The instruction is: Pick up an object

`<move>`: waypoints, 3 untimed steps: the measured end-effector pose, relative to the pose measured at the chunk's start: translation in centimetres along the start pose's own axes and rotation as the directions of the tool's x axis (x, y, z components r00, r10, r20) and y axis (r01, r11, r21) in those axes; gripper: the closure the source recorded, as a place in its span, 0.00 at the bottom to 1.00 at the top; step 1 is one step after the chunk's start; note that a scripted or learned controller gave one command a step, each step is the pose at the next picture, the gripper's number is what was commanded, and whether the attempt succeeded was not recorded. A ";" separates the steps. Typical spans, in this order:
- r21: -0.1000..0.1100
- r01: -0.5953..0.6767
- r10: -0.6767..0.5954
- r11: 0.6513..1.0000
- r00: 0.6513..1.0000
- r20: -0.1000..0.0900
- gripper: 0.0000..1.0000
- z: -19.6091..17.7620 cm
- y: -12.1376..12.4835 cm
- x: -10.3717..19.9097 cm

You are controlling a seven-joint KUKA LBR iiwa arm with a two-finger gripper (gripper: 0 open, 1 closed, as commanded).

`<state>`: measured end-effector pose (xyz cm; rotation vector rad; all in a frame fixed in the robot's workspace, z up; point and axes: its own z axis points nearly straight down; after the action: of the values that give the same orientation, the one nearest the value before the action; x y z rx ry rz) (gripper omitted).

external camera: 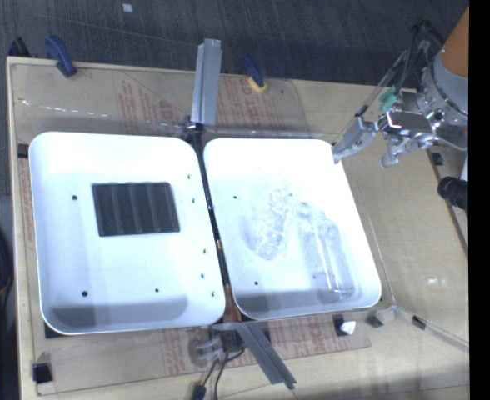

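A dark grey ribbed rectangular pad [136, 208] lies flat in the left bin [62, 298]. In the right bin [228, 165] lie two see-through things: a clear plastic bottle [328, 257] lengthwise near the right wall, and a crumpled clear plastic piece [270, 223] to its left. My gripper [363, 153] hangs beyond the right bin's far right corner, over the bench and not over the objects. Its two fingers stand apart, open, with nothing between them; the left fingertip [338, 152] nears the bin's corner.
A metal bar [206, 82] rises behind the seam between the bins, and another [262, 357] lies in front. Blue clamps [60, 57] sit on the bench's far edge. Bare bench [420, 257] lies right of the right bin.
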<state>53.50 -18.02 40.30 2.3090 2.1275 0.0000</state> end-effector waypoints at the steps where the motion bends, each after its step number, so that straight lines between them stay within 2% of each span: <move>1: 0.006 -0.229 0.229 0.973 0.973 0.000 0.00 7.9 -0.5 -2.5; 2: -0.001 0.006 -0.006 1.000 1.000 0.001 0.00 5.4 -1.8 -1.8; 3: 0.004 -0.056 0.056 0.998 0.998 -0.001 0.00 6.5 -5.2 -3.1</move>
<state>48.04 -20.66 33.76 2.3702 2.0644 -0.0028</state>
